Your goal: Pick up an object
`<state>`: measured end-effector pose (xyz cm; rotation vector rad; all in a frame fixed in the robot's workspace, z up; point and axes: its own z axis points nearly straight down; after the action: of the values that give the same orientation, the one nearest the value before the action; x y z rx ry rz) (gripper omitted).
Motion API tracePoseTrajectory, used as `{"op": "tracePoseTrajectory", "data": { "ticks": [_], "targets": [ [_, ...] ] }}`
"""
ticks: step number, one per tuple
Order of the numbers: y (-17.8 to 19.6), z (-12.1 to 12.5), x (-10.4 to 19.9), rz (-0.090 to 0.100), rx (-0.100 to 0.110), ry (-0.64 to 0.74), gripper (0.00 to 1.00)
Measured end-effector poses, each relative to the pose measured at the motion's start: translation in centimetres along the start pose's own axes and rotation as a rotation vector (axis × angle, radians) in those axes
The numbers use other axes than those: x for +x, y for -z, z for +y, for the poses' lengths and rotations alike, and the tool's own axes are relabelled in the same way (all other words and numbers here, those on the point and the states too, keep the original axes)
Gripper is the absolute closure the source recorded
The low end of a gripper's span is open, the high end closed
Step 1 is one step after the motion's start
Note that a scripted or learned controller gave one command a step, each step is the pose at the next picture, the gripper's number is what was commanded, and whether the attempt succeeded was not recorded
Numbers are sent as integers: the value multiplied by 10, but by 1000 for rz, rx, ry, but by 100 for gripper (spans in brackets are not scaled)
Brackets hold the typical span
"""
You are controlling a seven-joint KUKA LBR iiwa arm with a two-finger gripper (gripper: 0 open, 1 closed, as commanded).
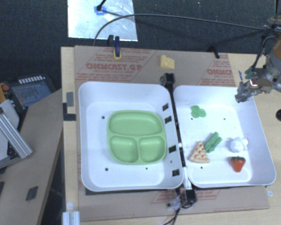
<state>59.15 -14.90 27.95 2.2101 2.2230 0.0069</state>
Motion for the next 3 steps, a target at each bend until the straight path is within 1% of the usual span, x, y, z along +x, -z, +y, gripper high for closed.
{"op": "tracePoseTrajectory", "data": {
  "ticks": [1, 2, 3],
  "targets": [
    [0, -8, 49, 2, 6, 3, 100],
    [-3, -6, 93, 3, 6, 3, 100],
    [-8, -4, 156, 4, 6, 5, 100]
  ]
}}
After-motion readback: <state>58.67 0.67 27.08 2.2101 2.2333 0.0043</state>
